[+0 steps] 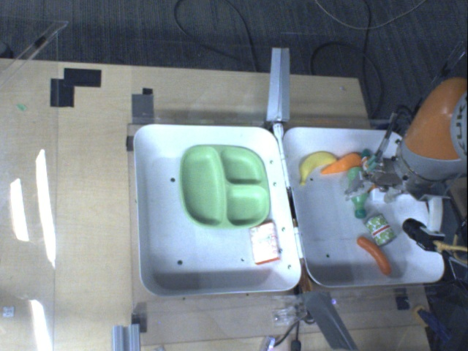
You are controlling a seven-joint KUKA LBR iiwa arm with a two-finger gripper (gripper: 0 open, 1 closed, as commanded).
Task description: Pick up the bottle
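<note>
White plastic forms both bins on the wooden bench. The left bin (157,218) holds a pale green divided tray (224,185) and, just beside the tray's lower right corner, a small red and white packet (265,243); its printing is too blurred to read. In the right bin (329,258) lie a yellow banana (315,164), with an orange carrot (341,165) touching it, and a reddish sausage (374,254) near the front wall. The bottle (379,229) lies tilted just above the sausage, its green and white label unreadable. The gripper (363,187) hangs over the right bin's upper middle, near the carrot, with the bottle apart from it; I cannot tell how far its claw is open, nor whether it grips anything.
</note>
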